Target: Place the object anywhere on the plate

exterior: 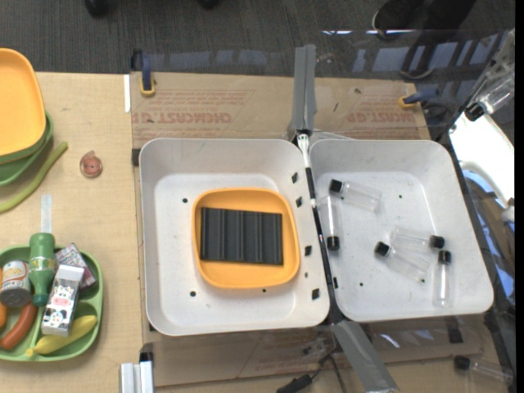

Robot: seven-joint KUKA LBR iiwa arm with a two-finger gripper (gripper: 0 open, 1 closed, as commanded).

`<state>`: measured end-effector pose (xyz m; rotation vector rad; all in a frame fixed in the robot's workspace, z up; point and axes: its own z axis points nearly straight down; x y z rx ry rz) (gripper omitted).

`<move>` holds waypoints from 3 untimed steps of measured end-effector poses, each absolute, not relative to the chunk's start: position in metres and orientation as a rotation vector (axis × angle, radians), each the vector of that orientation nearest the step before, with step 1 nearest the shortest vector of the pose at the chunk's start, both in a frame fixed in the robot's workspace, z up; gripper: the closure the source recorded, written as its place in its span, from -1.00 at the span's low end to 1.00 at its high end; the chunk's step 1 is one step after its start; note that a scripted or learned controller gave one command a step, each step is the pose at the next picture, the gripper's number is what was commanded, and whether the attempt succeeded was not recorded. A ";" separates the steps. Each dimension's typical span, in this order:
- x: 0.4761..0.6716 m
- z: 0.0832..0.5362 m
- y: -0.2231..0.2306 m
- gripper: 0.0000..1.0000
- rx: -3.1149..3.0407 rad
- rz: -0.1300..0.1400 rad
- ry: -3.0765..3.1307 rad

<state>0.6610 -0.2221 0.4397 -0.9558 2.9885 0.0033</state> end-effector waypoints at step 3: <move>0.661 0.439 -0.222 1.00 -2.281 0.006 2.152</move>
